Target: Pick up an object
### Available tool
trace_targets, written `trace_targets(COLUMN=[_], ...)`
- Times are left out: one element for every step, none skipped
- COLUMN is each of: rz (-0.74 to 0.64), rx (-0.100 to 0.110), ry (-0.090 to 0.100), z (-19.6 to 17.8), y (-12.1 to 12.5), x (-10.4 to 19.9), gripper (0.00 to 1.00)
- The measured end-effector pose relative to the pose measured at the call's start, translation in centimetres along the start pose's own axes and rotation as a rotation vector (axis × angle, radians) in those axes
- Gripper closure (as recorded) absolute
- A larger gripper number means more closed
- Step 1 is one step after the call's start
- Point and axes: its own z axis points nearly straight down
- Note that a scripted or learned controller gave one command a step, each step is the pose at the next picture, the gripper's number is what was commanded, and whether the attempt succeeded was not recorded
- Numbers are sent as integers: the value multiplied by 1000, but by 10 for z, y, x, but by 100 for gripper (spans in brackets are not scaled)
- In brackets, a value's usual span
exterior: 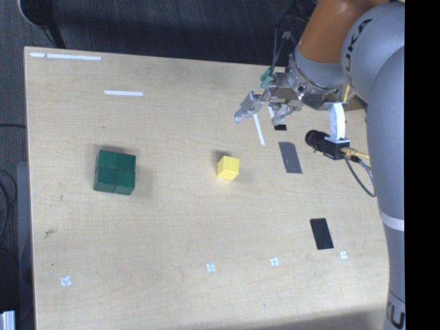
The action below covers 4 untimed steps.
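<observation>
Working left to right from the yellow cube [228, 168], you have the green block [115, 172] well off to its left across bare wood, no legible writing anywhere, and up to its right the gripper [256, 108], fingers spread and empty.

Legible marking is confined to the grey arm [385, 81]: partial dark letters, apparently "UK" of a brand name, on the housing up and right of the hand [265, 108], and a cut-off letter fragment at the arm's lower edge; nothing else reads.
</observation>
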Motion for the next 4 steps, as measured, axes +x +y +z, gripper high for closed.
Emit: trace_targets(rz=[18, 15, 15, 11], rx=[-13, -9, -10, -4], ry=[-2, -4, -4, -4], z=[175, 167, 167, 160], y=[-32, -32, -32, -31], x=[13, 12, 12, 12], gripper=[0, 100, 0, 100])
